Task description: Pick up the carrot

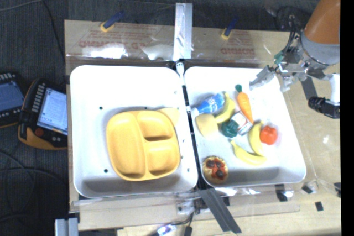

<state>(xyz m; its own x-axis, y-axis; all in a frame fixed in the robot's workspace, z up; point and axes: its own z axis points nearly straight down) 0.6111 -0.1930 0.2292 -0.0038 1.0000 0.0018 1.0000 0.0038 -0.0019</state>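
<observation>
Camera view, looking down on the pale surface (83, 36): the small orange plastic carrot with a green top (244, 104) lies in the right-hand shallow white bin (287, 135), slanted, its green end toward the bin's far wall. Just beside the carrot sit a blue-and-white packet (211, 103), a yellow banana (247, 153), a dark green toy piece (229, 129) and a red tomato-like toy (268, 135). A round brown pastry (215, 168) rests well below the carrot, near the bin's front wall. The metal two-finger gripper (264, 79) hangs above and to the right of the carrot, apart from it; nothing shows between the fingers, though whether they stand apart or together cannot be told. A yellow divided plastic tray (144, 143) lies in the left-hand white bin (88, 119).
</observation>
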